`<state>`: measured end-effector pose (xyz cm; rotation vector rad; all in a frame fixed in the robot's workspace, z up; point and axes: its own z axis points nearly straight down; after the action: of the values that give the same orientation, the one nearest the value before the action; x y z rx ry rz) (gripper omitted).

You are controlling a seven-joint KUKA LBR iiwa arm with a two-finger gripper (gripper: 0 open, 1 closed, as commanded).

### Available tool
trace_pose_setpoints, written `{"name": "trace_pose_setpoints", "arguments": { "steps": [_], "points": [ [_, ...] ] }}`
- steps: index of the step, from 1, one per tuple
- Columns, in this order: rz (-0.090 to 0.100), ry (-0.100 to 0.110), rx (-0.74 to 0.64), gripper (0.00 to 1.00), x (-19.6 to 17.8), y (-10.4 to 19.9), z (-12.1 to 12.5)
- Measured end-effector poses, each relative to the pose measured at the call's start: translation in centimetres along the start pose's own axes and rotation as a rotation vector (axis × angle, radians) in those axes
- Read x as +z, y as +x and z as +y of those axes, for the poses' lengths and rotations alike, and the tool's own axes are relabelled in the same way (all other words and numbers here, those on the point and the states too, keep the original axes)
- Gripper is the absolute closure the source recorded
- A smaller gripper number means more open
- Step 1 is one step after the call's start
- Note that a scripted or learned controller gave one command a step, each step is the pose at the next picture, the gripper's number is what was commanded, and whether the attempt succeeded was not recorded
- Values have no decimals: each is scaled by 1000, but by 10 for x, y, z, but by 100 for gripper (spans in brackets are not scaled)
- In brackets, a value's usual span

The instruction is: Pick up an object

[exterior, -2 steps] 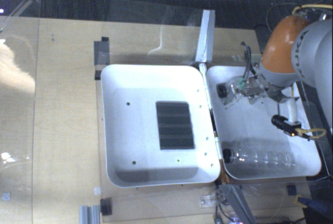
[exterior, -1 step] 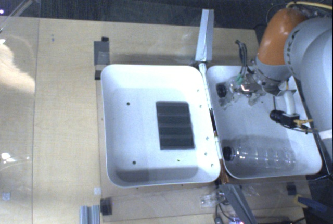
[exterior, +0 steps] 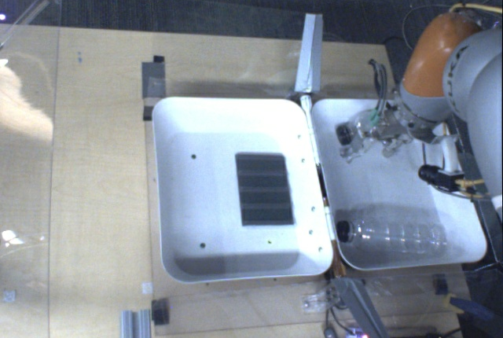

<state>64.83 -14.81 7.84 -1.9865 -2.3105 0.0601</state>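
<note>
Two bins sit side by side on the table (exterior: 86,234), their inner walls touching. In the left bin (exterior: 181,195) a ribbed pad (exterior: 265,189) lies flat near the middle. In the right bin (exterior: 377,195) a bottle (exterior: 393,233) lies on its side along the near wall, cap end toward the left bin. The arm (exterior: 464,69) reaches in from the right over the right bin's far part, with the claw (exterior: 369,138) near the far left corner, well apart from the bottle.

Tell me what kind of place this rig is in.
Likely a robotics lab bin-picking cell. A wooden bench bears two shallow white bins, left bin and right bin; the grey arm reaches in, and a clear plastic bottle lies in the right bin.
</note>
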Motion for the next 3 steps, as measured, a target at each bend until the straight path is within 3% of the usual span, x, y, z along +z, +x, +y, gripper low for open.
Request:
{"name": "trace_pose_setpoints", "arguments": {
  "steps": [1,2,3],
  "points": [
    [-49,-97,-40,0,-7,-32,-42],
    [-32,-19,-56,0,-6,-34,-5],
    [-42,-18,-101,0,-8,5,0]
  ]
}}
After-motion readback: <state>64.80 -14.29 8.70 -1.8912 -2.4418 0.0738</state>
